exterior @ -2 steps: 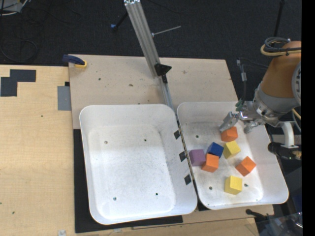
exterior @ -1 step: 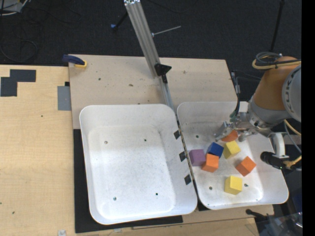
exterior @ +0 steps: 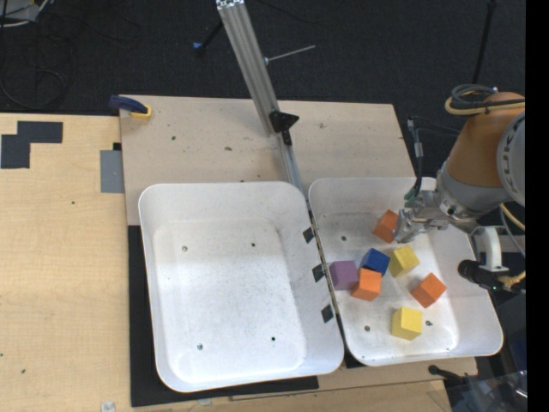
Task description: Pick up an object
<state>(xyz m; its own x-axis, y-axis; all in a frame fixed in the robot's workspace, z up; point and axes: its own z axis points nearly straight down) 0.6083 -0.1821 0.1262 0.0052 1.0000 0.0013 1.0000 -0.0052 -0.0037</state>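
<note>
Hand (exterior: 412, 221) sits just beside orange cube (exterior: 387, 226) in right bin (exterior: 480, 337); can't tell its state. Cube prob. light, rigid; grip across flat opp. faces.

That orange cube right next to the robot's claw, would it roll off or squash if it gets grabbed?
The orange cube by the gripper has flat faces and sharp edges, so it probably slides or tips rather than rolls. It keeps a crisp shape, so it is likely stiff. It sits tilted, so a push may topple it flat.
</note>
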